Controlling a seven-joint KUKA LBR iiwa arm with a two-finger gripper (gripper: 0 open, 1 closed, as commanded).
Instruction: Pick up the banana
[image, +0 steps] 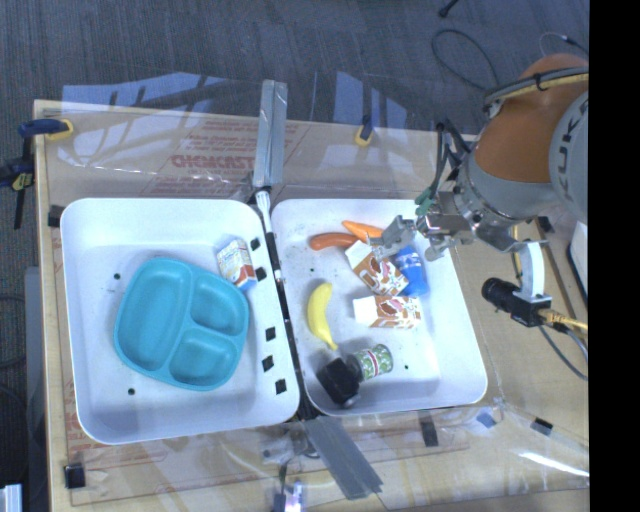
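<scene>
**Banana lies untouched in right bin as arm hovers nearby**

Dark carpet surrounds a bench (560, 400) carrying two white bins. At left, the left bin (90, 400) holds a blue divided plate (180, 322) and a small can (236, 262) near its right wall. In the right bin (455, 375), the banana (320, 315) lies with its long axis running roughly top to bottom, curving slightly, its dark-tipped lower end beside a black-capped jar (355, 372). Snack cartons (385, 295), a carrot (362, 229) and a sausage (330, 241) crowd the upper part. The gripper (405, 232) sits over the cartons; whether its fingers are spread cannot be told. The arm (530, 140) is cut off at right.
</scene>
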